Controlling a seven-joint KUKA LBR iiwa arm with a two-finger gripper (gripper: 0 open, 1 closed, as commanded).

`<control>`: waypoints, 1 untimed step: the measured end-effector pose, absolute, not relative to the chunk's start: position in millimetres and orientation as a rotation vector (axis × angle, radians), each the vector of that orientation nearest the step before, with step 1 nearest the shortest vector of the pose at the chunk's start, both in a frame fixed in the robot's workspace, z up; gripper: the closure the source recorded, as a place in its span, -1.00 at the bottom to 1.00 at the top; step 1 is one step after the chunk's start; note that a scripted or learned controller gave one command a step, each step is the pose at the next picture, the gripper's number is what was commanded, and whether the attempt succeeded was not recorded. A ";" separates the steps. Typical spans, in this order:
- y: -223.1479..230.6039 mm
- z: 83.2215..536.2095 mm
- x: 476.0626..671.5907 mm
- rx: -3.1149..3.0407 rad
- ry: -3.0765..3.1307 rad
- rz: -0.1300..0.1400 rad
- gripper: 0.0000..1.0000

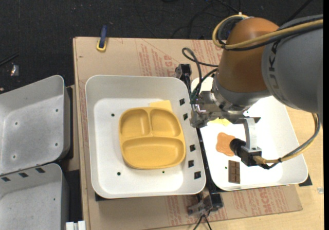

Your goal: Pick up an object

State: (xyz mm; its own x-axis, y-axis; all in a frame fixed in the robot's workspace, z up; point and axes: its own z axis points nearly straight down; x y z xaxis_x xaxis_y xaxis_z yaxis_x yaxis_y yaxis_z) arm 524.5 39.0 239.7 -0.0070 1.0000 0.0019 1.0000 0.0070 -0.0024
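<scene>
- The grey arm (288, 64) with its orange band (247, 43) comes in from 3 o'clock and hangs over the right bin (293, 172), covering most of that bin's upper half.
- The gripper (203, 116) sits low by the right bin's left rim, at the seam between the two bins; whether it is released or clenched cannot be told (the wrist hides it from above).
- In the right bin, an orange flat piece (223, 144) lies at about 5 o'clock from the gripper, apart from it.
- A brown chocolate-like bar (234, 171) lies at 6 o'clock from that piece.
- The left bin (103, 121) holds a yellow divided tray (152, 139), with a yellow flat sheet (162, 105) peeking out at its 12 o'clock edge.
</scene>
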 end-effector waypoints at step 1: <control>86.5 243.6 496.6 -2.210 -2.228 0.001 1.00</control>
State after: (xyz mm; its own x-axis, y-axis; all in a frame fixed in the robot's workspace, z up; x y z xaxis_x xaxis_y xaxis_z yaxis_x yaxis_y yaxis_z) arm 496.6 86.5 243.6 -0.0081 1.0000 0.0017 1.0000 0.0081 -0.0027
